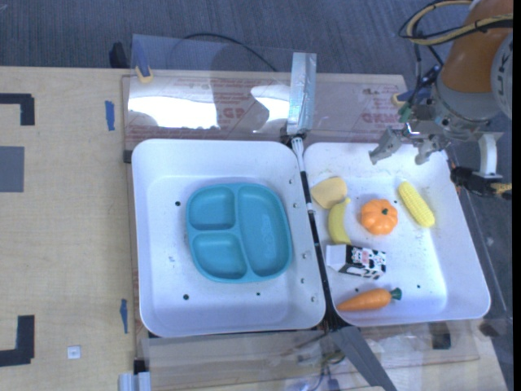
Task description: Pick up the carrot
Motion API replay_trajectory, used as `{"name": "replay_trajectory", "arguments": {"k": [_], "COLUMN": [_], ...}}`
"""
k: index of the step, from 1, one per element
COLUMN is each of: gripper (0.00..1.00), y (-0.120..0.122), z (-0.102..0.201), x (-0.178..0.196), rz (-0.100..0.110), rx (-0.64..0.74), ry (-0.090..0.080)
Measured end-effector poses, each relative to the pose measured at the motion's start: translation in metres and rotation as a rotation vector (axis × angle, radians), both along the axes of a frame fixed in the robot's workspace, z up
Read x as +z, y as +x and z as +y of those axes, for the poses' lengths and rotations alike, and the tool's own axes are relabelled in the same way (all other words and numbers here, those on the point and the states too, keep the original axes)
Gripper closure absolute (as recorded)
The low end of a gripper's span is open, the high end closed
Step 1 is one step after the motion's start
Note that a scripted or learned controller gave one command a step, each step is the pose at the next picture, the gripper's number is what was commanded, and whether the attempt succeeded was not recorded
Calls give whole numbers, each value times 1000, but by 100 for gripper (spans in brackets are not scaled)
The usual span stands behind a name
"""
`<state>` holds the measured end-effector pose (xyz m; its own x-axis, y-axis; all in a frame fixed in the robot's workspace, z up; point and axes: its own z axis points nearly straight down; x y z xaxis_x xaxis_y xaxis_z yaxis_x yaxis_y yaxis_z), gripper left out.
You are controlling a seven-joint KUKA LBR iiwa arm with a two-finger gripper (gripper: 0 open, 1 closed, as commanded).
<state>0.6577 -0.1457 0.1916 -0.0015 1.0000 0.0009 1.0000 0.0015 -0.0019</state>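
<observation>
The carrot (368,300), orange with a green stem end pointing right, lies flat at the near edge of the right bin (464,279). My gripper (403,147) hangs over the far edge of that bin, well away from the carrot, its two fingers spread apart with nothing between them. The arm's orange band is above it at the top right.
The right bin also holds a corn cob (416,203), a small orange pumpkin (379,217), a banana (338,222), a yellow wedge (329,191) and a black-and-white carton (358,259). A blue divided plate (238,230) lies in the left bin (159,243).
</observation>
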Motion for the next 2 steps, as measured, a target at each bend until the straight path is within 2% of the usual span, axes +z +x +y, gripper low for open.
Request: {"name": "replay_trajectory", "arguments": {"k": [1, 2], "gripper": [0, 0], "y": [-77, -74], "z": [14, -18], "x": [-56, -96], "rz": [3, -5], "rx": [73, 104], "ry": [0, 0]}}
